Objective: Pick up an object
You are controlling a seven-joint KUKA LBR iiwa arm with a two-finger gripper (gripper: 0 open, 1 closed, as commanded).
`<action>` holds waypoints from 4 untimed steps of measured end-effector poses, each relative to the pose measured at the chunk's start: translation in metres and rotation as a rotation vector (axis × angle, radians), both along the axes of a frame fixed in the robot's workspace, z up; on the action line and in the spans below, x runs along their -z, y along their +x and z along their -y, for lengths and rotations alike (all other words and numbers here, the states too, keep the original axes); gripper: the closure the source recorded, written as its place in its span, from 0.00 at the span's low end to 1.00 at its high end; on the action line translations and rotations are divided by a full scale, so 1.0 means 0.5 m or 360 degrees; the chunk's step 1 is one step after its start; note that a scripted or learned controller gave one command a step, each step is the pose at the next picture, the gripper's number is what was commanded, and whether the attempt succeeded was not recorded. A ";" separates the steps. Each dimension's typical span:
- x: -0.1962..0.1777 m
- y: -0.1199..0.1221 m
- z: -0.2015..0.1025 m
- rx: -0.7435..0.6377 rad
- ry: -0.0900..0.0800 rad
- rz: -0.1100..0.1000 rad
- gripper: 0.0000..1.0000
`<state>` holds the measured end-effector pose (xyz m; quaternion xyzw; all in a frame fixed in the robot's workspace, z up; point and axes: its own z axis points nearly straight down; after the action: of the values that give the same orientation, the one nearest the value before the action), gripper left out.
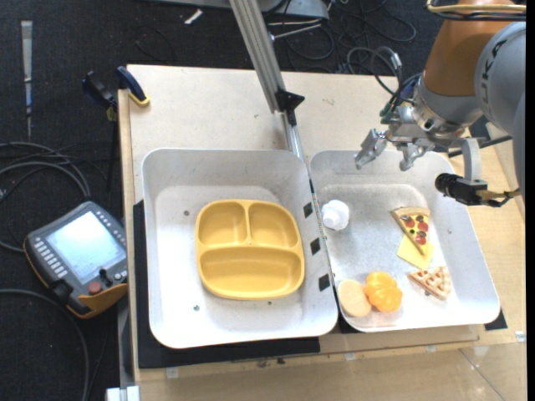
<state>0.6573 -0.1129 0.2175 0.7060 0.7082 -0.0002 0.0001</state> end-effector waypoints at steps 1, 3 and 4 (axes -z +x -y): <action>0.000 0.000 0.000 0.0000 0.0000 0.0000 0.00; 0.234 0.007 -0.007 0.0002 0.0000 -0.0008 0.00; 0.204 0.011 -0.006 0.0002 -0.0001 0.0004 1.00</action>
<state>0.6627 -0.1097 0.1153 0.7064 0.7078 0.0004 0.0013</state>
